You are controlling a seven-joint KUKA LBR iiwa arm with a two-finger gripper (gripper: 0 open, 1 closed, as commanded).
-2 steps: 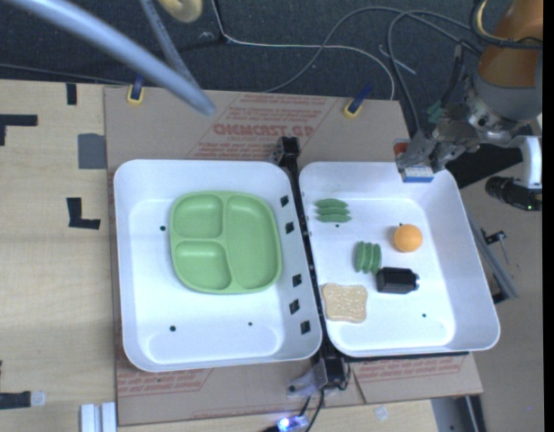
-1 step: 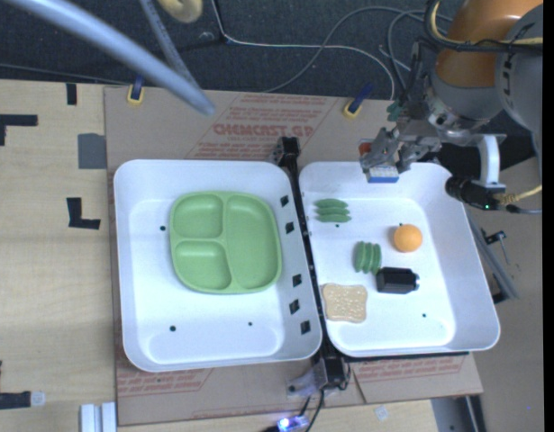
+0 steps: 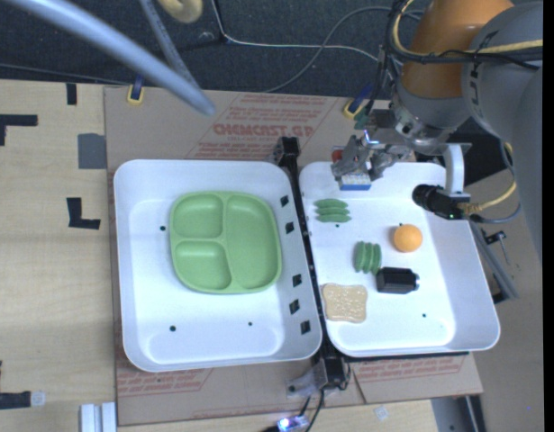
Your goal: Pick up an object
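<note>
While your hand (image 3: pixel 356 171) hovers at the right bin's (image 3: pixel 466 331) upper edge, above the green pods (image 3: pixel 331 210), you cannot tell its grip, so nothing counts as picked.

One fixed camera looks down aslant on both white bins (image 3: pixel 141 268).

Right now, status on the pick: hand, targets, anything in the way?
Hand over right bin's far edge, nothing visibly held. Orange, two green pieces, black block, toast all lying loose. Nothing blocking.
</note>
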